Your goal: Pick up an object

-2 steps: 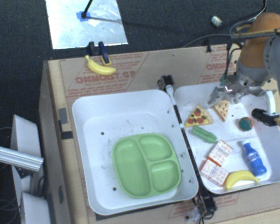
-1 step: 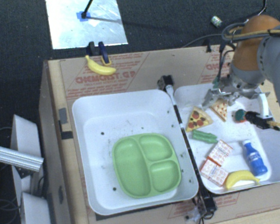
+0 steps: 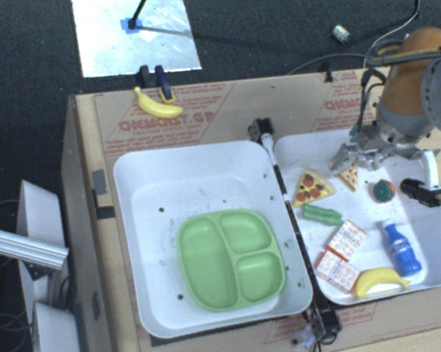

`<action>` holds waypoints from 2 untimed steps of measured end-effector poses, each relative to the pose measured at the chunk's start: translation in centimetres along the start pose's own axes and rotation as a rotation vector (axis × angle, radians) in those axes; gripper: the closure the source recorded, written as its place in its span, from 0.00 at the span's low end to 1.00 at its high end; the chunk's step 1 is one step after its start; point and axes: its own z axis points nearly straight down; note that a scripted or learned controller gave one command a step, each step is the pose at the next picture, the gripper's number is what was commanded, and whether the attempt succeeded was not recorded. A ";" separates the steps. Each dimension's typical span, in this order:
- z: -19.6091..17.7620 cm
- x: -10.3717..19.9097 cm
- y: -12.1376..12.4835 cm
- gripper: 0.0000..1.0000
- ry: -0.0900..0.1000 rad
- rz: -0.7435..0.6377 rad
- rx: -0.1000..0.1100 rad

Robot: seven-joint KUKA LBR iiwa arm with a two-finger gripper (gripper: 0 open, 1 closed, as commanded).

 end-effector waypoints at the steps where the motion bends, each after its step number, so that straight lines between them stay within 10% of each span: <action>1: -1.1 0.0 0.1 1.00 -0.001 -0.002 -0.002; 2: -10.2 10.9 1.2 1.00 0.003 -0.004 -0.004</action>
